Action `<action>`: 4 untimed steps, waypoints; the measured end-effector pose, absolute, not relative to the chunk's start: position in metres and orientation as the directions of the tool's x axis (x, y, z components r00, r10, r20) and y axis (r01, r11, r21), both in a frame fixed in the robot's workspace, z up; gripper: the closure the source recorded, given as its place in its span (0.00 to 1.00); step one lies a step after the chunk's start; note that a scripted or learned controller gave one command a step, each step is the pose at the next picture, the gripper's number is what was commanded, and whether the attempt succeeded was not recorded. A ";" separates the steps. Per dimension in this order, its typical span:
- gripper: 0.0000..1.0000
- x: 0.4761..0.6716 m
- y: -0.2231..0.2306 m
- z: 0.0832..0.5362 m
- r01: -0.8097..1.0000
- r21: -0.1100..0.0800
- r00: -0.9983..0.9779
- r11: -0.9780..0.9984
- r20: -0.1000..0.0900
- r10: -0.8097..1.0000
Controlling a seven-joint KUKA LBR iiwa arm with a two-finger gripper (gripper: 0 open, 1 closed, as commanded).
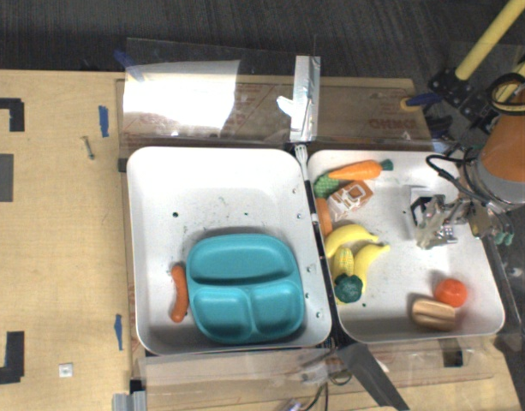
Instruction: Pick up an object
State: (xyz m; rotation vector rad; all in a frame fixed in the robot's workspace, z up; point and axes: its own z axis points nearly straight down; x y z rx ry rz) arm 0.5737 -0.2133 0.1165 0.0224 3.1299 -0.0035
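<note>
The gripper (435, 226) hangs over the right bin (485, 315), toward its right side, at the end of the grey arm with the orange band (510, 152) that comes in from the right. Its metal parts blur together against the white floor, so I cannot tell how far it is open, and nothing can be made out in its hold. It appears to sit low, close to the bin floor, though contact is unclear.

The right bin holds the loose pieces. A carrot (354, 172) with a green top lies near the back left corner. Just below it is a small box (350, 197), white and orange; its printing is too small to read. A banana bunch (352, 245) lies along the left wall, with a dark green round item (349, 288) touching its lower end. Near the front right, well apart from the gripper, an orange ball (451, 292) sits just beside a tan bread roll (433, 313).

The left bin (151, 187) carries a teal tray (245, 288) with 3 compartments, and an orange sausage (178, 292) lies just beside its left edge.

Behind the bins a clear plastic sheet (185, 101) catches glare. Faint reddish lettering on the brown counter (48, 229) panel behind the right bin cannot be read.
</note>
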 end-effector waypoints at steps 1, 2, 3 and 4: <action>1.00 0.582 -0.178 0.232 -0.028 -0.004 -0.999 1.000 -0.018 -0.028; 1.00 0.625 -0.205 0.307 -0.097 -0.005 -0.995 0.995 -0.014 -0.097; 1.00 0.666 -0.215 0.330 -0.110 -0.003 -0.994 0.994 -0.010 -0.110; 1.00 0.605 -0.224 0.339 -0.340 -0.002 -0.941 0.941 -0.005 -0.340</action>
